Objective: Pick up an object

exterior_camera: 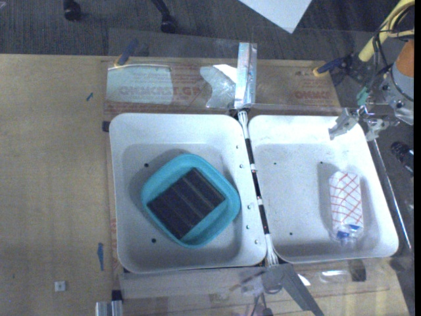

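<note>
Two things lie in the bins, one apiece. The bottle, wrapped in a red-checked label with a blue cap end, lies on its side in the right bin, close to that bin's right wall. The blue tray, square with a dark ribbed inside, sits askew in the left bin.

The gripper hovers over the right bin's far right corner, near the rim; its fingers look spread and nothing is between them.

The bottle is the nearer target, and I judge it the riskier one. It is round and may roll off a pinch that lands off centre. It also lies close to the wall, so a finger could strike the rim on the descent. The tray looks too wide for the fingers unless taken by its edge.
</note>
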You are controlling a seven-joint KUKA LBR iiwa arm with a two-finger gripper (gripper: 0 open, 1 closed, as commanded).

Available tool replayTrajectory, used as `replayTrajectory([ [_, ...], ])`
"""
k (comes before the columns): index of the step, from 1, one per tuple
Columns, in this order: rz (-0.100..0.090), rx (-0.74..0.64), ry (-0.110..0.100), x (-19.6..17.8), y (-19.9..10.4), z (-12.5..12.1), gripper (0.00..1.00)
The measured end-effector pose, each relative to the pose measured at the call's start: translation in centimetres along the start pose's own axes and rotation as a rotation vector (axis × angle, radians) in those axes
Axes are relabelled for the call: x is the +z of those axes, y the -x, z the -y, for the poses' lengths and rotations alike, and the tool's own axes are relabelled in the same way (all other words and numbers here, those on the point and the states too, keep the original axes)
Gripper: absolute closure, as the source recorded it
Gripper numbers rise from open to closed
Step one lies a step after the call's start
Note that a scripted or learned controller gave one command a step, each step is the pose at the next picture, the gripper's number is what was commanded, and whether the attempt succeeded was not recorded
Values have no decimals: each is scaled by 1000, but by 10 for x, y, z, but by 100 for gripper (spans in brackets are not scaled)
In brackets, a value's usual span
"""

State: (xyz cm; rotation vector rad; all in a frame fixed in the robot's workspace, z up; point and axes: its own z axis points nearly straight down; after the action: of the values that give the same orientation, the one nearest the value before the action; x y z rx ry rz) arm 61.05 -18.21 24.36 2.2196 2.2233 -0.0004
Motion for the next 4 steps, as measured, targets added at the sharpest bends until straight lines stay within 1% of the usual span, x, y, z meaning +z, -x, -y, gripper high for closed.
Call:
replayTrajectory([
  [1,0,61,0,82,28,39,0],
  [2,3,5,7,136,24,50,0],
  [3,8,-94,18,150,15,55,0],
  [4,11,-90,24,138,18,54,100],
])
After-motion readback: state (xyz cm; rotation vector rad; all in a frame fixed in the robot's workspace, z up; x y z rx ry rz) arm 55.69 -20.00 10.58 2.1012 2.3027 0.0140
